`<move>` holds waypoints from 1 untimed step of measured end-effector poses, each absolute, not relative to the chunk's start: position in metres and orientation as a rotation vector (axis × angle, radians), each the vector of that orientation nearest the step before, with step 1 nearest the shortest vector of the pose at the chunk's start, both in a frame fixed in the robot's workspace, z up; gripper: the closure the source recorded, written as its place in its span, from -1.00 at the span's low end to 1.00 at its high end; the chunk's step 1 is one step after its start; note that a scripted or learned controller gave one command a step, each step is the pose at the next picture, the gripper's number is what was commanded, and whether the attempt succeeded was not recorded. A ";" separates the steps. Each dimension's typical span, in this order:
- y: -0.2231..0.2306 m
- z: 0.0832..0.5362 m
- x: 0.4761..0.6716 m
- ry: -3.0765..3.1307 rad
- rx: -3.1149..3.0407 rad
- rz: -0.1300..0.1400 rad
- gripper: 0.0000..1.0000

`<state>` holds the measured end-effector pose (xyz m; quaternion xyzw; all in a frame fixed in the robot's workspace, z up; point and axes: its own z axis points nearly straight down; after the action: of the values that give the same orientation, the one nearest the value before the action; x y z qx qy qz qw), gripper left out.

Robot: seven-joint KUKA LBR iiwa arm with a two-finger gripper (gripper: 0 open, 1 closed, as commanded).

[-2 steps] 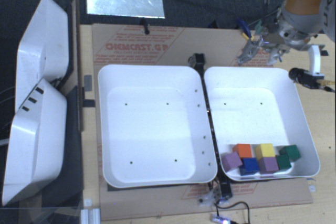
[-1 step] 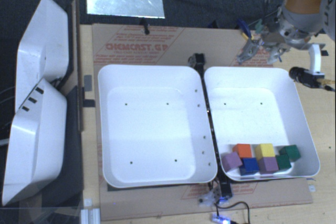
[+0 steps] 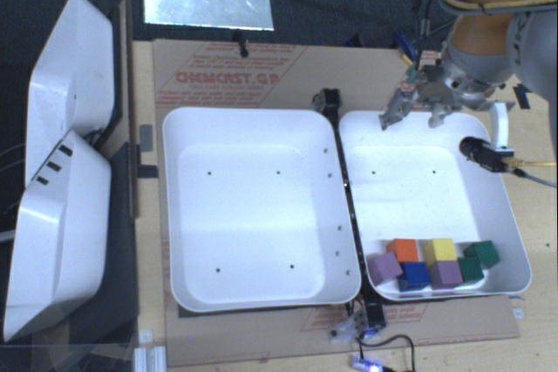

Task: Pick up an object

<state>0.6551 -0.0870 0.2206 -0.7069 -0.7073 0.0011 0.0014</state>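
Coloured blocks [image 3: 433, 263] in right bin [image 3: 506, 213] corner, gripper [image 3: 414, 115] open, empty, above far rim

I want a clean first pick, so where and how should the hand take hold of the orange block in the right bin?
Take the orange block from straight above, by its left and far faces' edges. It sits in the back row of the cluster: the yellow block presses its right side, the blue block and a purple block crowd the front. The hand hangs above the bin's far rim.

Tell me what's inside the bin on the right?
Little colored blocks bunched along the near edge of the right bin: orange, yellow, two green, blue and two purple. Whether more hide beneath them can't be seen.
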 end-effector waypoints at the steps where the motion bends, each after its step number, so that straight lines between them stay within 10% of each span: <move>1: -0.088 0.160 0.660 -2.219 -2.219 0.004 -1.00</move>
<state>0.6599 -0.0879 0.1596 -0.7071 -0.7071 0.0014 0.0016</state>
